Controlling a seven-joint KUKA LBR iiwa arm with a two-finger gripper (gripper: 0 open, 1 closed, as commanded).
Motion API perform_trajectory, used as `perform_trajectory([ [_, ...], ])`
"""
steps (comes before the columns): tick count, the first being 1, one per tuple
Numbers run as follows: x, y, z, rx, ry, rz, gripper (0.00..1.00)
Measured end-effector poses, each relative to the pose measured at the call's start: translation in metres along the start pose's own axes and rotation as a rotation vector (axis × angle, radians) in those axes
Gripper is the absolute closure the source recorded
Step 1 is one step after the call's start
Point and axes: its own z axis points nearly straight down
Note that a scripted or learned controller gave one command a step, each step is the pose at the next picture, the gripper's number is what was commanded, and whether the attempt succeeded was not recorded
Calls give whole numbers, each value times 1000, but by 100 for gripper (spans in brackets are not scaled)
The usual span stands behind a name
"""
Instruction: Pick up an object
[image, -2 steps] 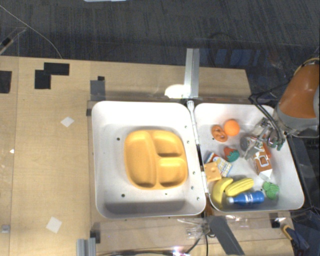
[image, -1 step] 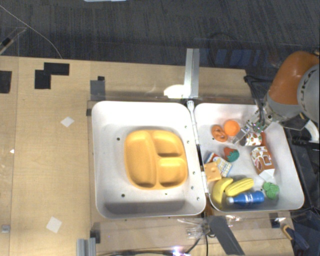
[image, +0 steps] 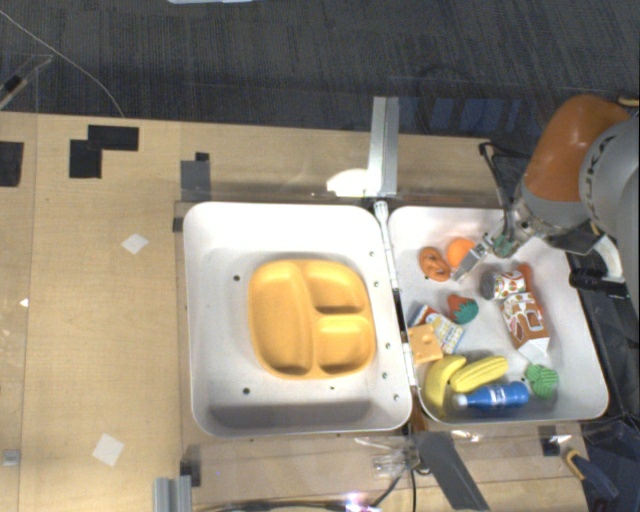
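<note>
My gripper hangs low over the upper part of the right bin, below the arm's orange band. Just to its left lies an orange ball-like piece, and beside that an orange pretzel-shaped piece. A small dark grey item sits directly under the gripper tip. A red and white carton lies to the gripper's lower right. I see nothing lifted off the bin floor.
The right bin also holds a red and teal piece, a cheese wedge, bananas, a blue bottle and a green item. The left bin holds a yellow divided tray.
</note>
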Motion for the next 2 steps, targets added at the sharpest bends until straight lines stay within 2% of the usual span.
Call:
perform_trajectory([
  [1,-1,4,-14,-7,-6,-8,100],
  [2,63,43,-90,-7,3,689,100],
])
